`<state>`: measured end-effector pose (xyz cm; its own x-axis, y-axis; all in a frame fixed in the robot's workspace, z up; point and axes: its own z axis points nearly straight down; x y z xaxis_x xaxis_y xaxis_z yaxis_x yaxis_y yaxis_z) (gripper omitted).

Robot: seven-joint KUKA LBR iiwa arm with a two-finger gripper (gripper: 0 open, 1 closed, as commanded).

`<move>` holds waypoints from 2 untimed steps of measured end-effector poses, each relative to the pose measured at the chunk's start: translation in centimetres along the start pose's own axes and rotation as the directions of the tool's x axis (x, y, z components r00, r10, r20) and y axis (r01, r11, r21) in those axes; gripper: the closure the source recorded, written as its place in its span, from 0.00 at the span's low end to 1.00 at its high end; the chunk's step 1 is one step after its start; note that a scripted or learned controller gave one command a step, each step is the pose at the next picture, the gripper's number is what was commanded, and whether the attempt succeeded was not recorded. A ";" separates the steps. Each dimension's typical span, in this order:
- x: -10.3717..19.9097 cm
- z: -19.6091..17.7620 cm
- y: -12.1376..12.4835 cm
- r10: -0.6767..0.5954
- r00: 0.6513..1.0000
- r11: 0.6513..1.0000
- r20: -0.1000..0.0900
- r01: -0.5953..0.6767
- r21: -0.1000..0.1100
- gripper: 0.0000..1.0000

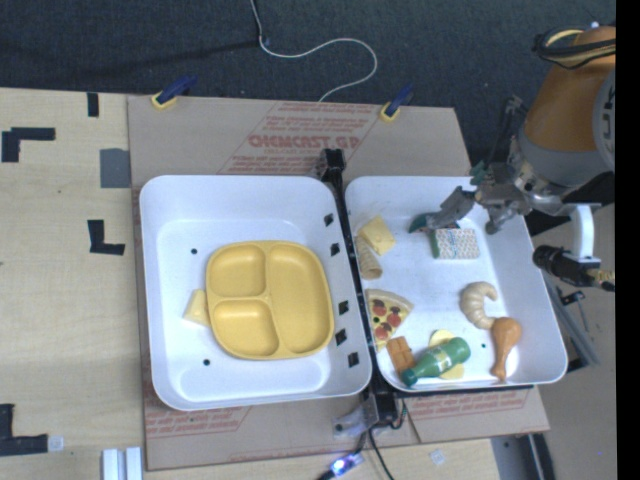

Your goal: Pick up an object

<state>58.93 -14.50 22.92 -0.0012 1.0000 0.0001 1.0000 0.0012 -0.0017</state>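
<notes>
My gripper (456, 224) hangs over the upper part of the right bin (432, 286), fingers spread open, nothing between them. Just below it in the view lies a small speckled white block (456, 243). Further down are a tan croissant (480, 303) and an orange chicken drumstick (505, 344). A green bottle (437, 359) lies on its side near the front wall, beside an orange block (399, 351). A pizza slice (387, 314), a yellow cheese wedge (377, 235) and a pale roll (369, 263) sit along the bin's left side.
The left bin (240, 208) holds a yellow divided plate (270, 300) with a pale yellow wedge (194, 309) tucked at its left edge. A black clip strip (340, 268) joins the two bins. The arm's grey body (570, 118) stands at the right.
</notes>
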 end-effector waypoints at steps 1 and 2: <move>0.5 6.4 -0.3 -0.001 1.000 1.000 0.000 0.001 0.006 0.00; 0.7 10.8 -0.3 0.000 1.000 1.000 0.000 0.000 0.005 0.00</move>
<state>58.63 -13.79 12.09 -0.0015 1.0000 0.0003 1.0000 0.0015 -0.0068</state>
